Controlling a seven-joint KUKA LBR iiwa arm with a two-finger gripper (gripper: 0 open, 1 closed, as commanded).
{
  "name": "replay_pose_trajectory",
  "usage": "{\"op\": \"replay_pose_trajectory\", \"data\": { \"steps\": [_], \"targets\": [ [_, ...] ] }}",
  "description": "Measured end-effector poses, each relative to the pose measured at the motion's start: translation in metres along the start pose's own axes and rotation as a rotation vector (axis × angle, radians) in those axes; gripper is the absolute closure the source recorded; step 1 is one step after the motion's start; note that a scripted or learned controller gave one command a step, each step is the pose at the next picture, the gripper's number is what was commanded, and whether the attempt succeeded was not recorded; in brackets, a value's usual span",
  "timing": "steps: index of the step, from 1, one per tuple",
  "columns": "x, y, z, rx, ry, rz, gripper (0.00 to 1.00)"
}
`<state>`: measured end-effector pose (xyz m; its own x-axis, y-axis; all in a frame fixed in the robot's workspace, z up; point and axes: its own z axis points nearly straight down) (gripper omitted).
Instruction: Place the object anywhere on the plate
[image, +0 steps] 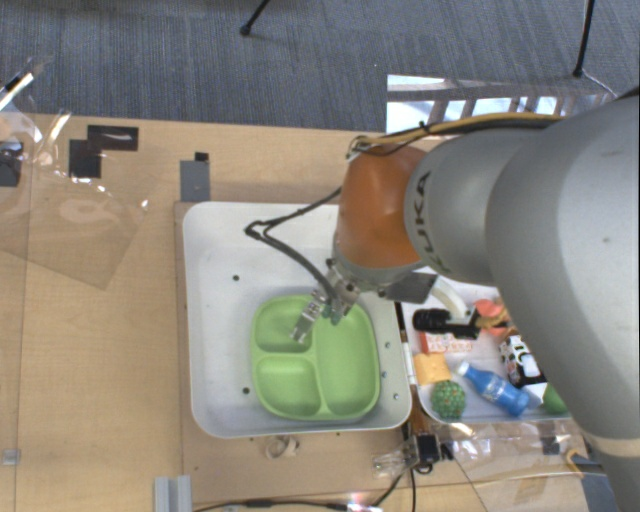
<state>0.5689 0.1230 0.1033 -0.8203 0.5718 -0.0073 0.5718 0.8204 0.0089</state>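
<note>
A light green divided plate (345, 375) lies in the left white bin (215, 300), toward its right side. My gripper (320, 318) hangs low over the plate's upper edge, between the small top-left compartment and the large right one. It is open: one grey finger (303, 325) points down-left and the other (336, 311) stands apart from it. A small dark green bit shows at the right finger; I cannot make out what it is, or whether it touches the plate. The wrist and its orange band (375, 215) hide the bin's upper right corner.
The right bin (430, 405) holds several items: a black piece (440, 320), a yellow block (432, 370), a green bumpy ball (448, 398) and a blue bottle (497, 391). A black cable (275, 240) loops from the wrist over the left bin. The arm's grey body covers the right side.
</note>
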Motion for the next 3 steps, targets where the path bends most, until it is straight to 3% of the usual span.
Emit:
{"op": "replay_pose_trajectory", "data": {
  "steps": [1, 2, 3],
  "targets": [
    [0.063, -0.027, -0.130, -0.008, -0.005, -0.046, 0.00],
    [0.086, -0.014, -0.146, 0.001, 0.002, -0.094, 0.00],
    [0.061, -0.052, -0.075, 0.005, 0.006, -0.489, 0.00]
  ]
}}
